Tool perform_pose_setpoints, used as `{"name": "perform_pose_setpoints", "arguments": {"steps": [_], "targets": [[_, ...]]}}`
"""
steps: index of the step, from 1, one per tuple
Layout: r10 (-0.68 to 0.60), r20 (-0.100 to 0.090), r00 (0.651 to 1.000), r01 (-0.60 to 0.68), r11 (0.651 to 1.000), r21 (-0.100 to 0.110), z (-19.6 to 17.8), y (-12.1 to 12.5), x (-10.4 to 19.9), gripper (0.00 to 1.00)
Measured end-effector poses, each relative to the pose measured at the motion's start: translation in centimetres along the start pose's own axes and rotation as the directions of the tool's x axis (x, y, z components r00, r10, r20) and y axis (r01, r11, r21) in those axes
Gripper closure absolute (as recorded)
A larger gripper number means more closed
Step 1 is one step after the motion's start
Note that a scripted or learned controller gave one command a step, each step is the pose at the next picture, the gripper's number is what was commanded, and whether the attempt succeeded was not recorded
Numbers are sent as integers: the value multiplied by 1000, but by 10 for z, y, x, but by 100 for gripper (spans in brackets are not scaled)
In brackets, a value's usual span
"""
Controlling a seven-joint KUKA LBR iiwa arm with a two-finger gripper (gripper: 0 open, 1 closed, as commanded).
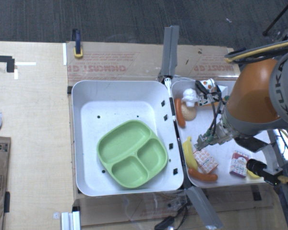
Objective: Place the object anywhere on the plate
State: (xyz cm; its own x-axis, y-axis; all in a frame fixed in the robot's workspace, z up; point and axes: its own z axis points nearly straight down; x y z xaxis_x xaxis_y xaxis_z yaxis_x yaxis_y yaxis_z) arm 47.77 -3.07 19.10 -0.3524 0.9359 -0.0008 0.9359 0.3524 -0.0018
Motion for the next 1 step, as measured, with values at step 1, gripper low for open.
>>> {"name": "perform_pose_setpoints", "arguments": {"steps": [1], "targets": [[604,1,797,-604,797,3,-4,4,-87,100]]}}
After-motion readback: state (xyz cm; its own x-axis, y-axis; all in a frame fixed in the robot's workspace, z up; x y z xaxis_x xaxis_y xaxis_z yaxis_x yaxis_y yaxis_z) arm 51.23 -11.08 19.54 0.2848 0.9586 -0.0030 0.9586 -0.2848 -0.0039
